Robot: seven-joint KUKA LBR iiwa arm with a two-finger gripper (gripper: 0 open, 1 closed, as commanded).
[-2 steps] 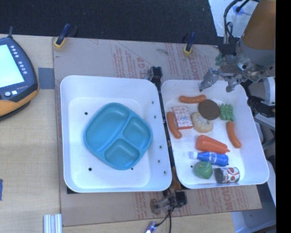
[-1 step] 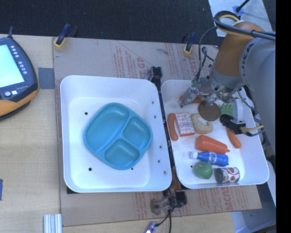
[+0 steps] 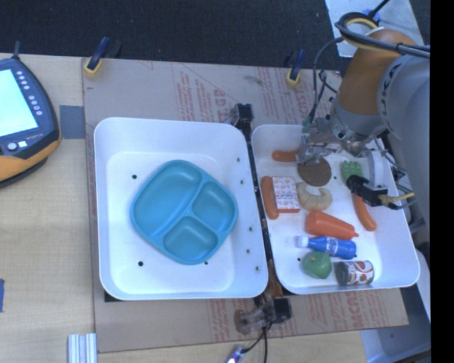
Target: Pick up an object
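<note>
The left bin (image 3: 106, 203) holds a blue divided plate (image 3: 184, 211). The right bin (image 3: 405, 267) holds, from twelve o'clock round, a brown disc (image 3: 315, 173), an orange carrot (image 3: 330, 224), a blue tube (image 3: 327, 244), a can (image 3: 354, 272), a green fruit (image 3: 315, 265) and a sausage (image 3: 268, 197). The gripper (image 3: 312, 151) hangs at the right bin's twelve o'clock, just above the disc; whether its jaws are apart or together, I cannot tell.

The gripper (image 3: 315, 151) hung in the right bin (image 3: 408, 267), just above a brown disc (image 3: 315, 173); a croissant (image 3: 315, 197) (pale) lay below that, a sausage (image 3: 283, 156) to its left.
</note>
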